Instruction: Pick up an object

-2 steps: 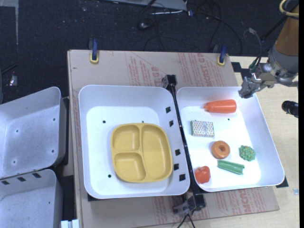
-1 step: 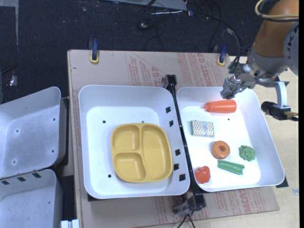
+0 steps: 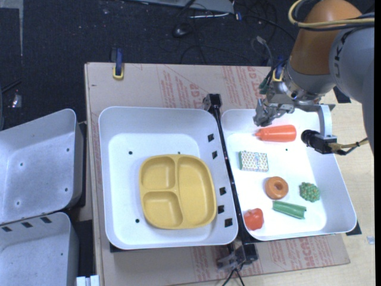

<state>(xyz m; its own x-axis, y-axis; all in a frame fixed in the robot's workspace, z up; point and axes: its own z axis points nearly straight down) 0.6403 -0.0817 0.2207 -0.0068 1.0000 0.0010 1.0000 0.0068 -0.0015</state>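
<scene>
Just above the carrot [image 3: 277,133], the end effector [image 3: 266,115] hovers, its finger state unclear; nothing appears lifted yet.

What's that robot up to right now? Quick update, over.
Hand low at the right bin's far end, just above the carrot. Carrot lying flat, not lifted. Nothing in the way; sponge and donut sit apart.

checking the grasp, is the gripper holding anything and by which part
Cannot be told: the gripper sits at the carrot's left tip, its fingertips unclear.
</scene>
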